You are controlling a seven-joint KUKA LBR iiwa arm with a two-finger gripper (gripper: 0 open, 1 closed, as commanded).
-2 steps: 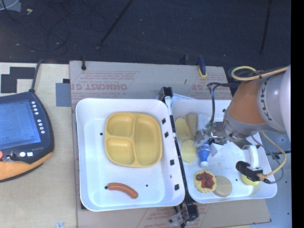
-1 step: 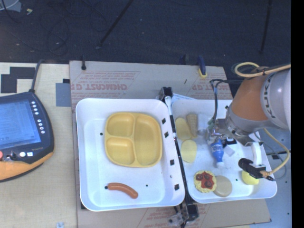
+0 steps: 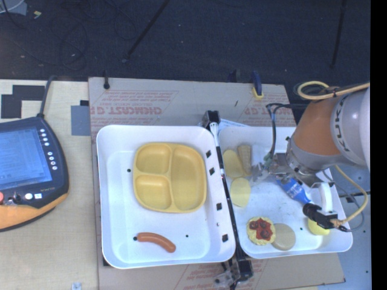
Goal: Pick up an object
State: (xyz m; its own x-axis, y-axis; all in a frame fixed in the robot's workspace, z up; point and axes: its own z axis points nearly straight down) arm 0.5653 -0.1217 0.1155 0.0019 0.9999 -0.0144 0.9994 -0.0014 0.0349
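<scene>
A: What sits furthest left?
B: A grey handheld pendant (image 3: 27,165) with a lit screen and an orange underside, on the table (image 3: 72,234).

A: And the left bin (image 3: 112,234)?
B: Smooth white plastic with rounded corners. It holds a glossy yellow plate (image 3: 169,177) split into 3 compartments, and nearer the front a slim curved hot dog (image 3: 156,241), apart from the plate.

A: The right bin (image 3: 284,252)?
B: Pale yellow toy pieces (image 3: 233,162) lie along its left wall, a round tart with red topping (image 3: 261,231) touches a beige disc (image 3: 283,237) near the front, and a blue bottle-like item (image 3: 296,190) lies further right.

A: The arm (image 3: 329,132)?
B: It bends in from the right, orange band above the wrist, with the end effector (image 3: 266,169) low over the right bin beside the yellow pieces. Whether it is apart or together I cannot tell.

A: Any writing?
B: Red print on the cardboard (image 3: 145,98) under the bins, upside down; I cannot read it surely.
</scene>
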